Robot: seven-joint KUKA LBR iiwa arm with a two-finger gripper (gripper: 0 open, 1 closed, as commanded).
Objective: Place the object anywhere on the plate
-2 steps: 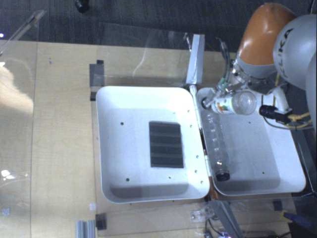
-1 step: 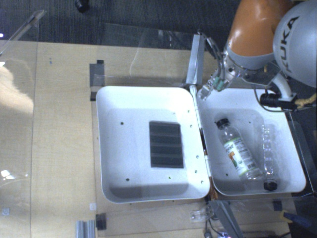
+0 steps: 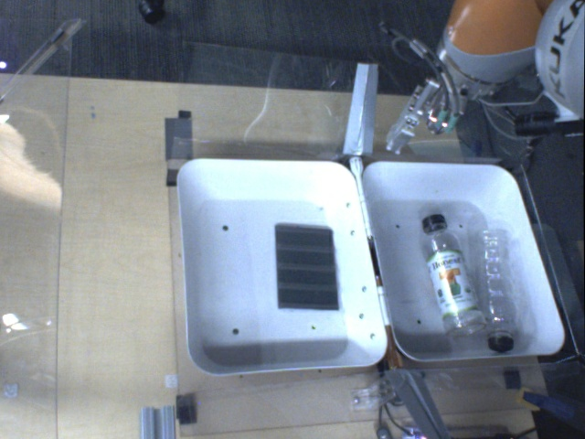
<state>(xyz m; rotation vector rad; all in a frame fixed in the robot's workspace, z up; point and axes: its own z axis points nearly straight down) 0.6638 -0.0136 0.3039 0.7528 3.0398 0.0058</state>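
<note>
Claw [image 3: 402, 138] hangs above the tabletop just behind the right bin [image 3: 512, 186]; its state cannot be told. Labelled bottle [image 3: 449, 277] lies in that bin, well apart, beside a clear bottle [image 3: 494, 286]. Dark plate [image 3: 306, 265] sits in the left bin [image 3: 210, 245].

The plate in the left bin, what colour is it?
Dark grey, ribbed plate, seen in the camera view.

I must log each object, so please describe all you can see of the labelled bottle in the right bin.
The labelled bottle is a small clear plastic one with a black cap at its far end and a white label with green and orange print. It lies on its side on the floor of the right bin, running roughly front to back. A second clear bottle, unlabelled, lies right alongside it; whether they touch is unclear. The pincer is beyond the bin's far rim.
</note>
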